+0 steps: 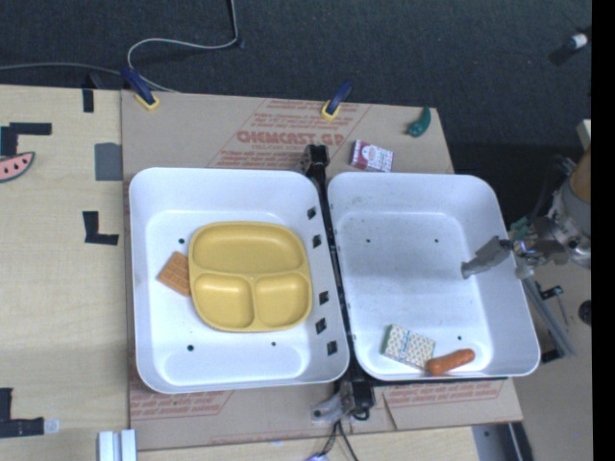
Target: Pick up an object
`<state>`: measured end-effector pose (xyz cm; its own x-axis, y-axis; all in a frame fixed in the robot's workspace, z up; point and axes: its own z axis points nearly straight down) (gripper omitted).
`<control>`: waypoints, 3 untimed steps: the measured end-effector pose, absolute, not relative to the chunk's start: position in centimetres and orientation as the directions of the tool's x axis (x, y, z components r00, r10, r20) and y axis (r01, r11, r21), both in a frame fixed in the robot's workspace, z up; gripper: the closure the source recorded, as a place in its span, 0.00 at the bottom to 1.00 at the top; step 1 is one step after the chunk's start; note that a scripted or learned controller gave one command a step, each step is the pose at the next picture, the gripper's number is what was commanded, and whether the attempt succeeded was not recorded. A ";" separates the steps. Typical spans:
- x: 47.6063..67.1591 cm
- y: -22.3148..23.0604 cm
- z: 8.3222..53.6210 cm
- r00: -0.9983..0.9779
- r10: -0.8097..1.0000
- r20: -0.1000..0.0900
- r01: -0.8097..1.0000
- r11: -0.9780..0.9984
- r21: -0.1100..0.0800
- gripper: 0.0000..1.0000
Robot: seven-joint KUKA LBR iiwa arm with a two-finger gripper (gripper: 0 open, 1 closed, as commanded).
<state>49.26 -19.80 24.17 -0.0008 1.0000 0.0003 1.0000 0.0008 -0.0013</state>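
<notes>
1. Camera view: the gripper (483, 258) is hanging over the right bin's (413, 195) right rim; I cannot tell its state.
2. You are wanting the carrot (450, 361) or the packet (407, 345), near the bin's front edge; descend centred, clear of the wall.

Dark carpet floor (404, 27), wooden bench (58, 296)

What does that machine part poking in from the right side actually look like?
Little of it shows. The end effector is a slim grey metal piece, tapering toward its tip. Behind it sits a cluster of silvery-grey hardware with a small green bit and thin cables. Further back is a pale, rounded arm section with an orange-brown patch.
</notes>
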 end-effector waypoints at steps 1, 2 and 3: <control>48.4 -10.7 19.2 -0.003 1.000 0.002 1.000 0.003 -0.003 0.00; 48.4 -0.8 18.4 -0.003 1.000 0.001 1.000 0.003 -0.002 0.00; 48.4 -0.8 19.3 -0.003 1.000 0.002 1.000 0.003 -0.003 1.00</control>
<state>48.39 -0.76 19.31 -0.0030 1.0000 0.0020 1.0000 0.0030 -0.0031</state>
